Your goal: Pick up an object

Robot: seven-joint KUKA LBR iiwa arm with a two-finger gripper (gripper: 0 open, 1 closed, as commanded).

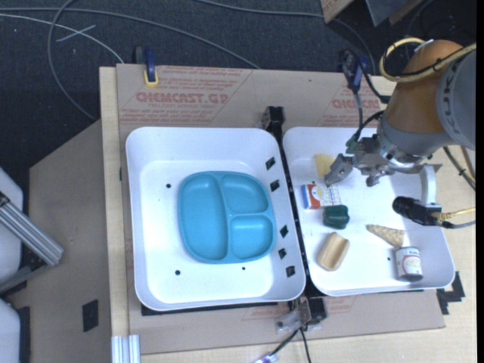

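The arm hides part of the right bin (437,274); its hand (354,169) hangs spread apart, grasping nothing, above a yellow piece (324,162). A green block (336,216) lies nearby. The left bin (151,203) holds a blue tray (225,216).

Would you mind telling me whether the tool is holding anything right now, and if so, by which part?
Nothing is held: the tool hovers open over the right bin, above the small carton and green object.
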